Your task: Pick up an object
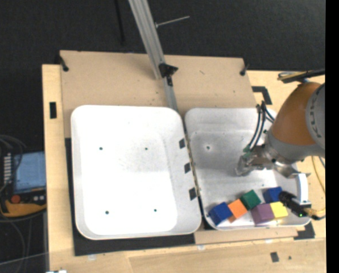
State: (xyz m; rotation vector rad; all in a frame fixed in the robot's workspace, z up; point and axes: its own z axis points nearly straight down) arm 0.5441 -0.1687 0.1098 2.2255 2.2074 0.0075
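One bench (pixel 129 78) carries two shallow white bins side by side. The left bin (pixel 129 169) has bare white floor with a few dark specks. The right bin (pixel 220 135) holds six small blocks, all gathered along its near edge, towards the lower right corner. One arm (pixel 297 124), grey with an orange band, reaches in from the right over the right bin.

The blocks, counted by colour, are one each: a blue block (pixel 220 212) at the left end of the row, an orange block (pixel 237 208) touching it, a green block (pixel 250 199) just behind, a purple block (pixel 263 213), a yellow block (pixel 278 210) beside the purple, and a dark blue block (pixel 272 195) behind those two.

The gripper (pixel 244 166) sits low over the bin floor, behind the row of blocks and apart from them. Nothing shows between the jaws, and whether they are spread or pressed together cannot be told from this angle.
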